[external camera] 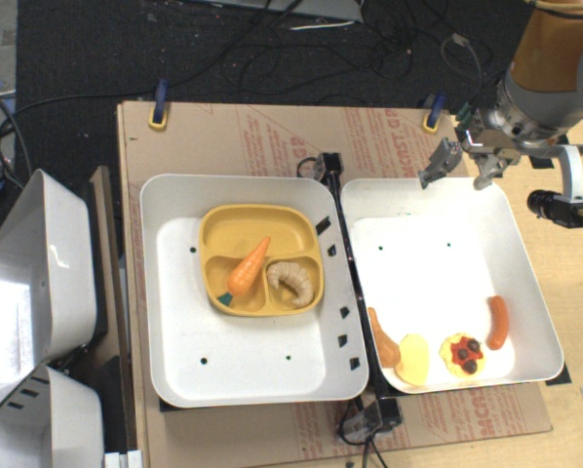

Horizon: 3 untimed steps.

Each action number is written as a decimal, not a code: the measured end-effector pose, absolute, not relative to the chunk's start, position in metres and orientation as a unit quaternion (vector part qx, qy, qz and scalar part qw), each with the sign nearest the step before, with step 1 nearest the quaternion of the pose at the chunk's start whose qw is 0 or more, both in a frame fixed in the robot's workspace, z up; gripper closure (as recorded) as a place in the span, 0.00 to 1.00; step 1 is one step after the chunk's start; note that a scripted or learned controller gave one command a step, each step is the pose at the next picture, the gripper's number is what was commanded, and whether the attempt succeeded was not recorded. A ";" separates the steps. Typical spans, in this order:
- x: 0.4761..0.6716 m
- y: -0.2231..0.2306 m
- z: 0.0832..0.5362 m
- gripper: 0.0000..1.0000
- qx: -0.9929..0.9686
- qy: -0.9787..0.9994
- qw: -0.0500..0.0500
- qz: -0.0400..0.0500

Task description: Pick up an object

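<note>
Nearest the camera, along the near wall of the right bin (525, 261), lie four small food pieces in a row: an orange drumstick-like piece (383, 338) by the near left corner, a pale yellow slice (413, 357) just beside it, a yellow tart with red and dark berries (464, 353) to its right, and an orange sausage (497, 321) a little farther back near the right wall. Over the far edge of that same bin hangs the tool (460, 169), its two fingers spread apart with nothing between them, at the end of the grey arm with its orange band (555, 32) coming in from the far right. All four pieces sit well apart from the tool, across the bare white floor of the bin, toward the near side. In the left bin (174, 359) rests a yellow divided plate (262, 224); a carrot (249, 266) lies slanted across its divider, and a pale shrimp-like piece (292, 281) sits in the near right compartment, just beside the carrot. Both bins stand on a brown board on the worktop (272, 139).
</note>
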<state>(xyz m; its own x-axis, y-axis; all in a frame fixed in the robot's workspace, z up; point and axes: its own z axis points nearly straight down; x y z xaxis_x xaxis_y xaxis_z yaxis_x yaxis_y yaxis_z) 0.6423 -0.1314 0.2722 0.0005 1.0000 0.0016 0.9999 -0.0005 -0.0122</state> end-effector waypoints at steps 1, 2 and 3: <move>0.644 -0.131 0.279 0.00 -0.707 -0.708 0.000 0.000; 0.642 -0.129 0.236 0.00 -0.707 -0.707 0.001 0.001; 0.642 -0.128 0.172 0.00 -0.707 -0.707 0.002 0.002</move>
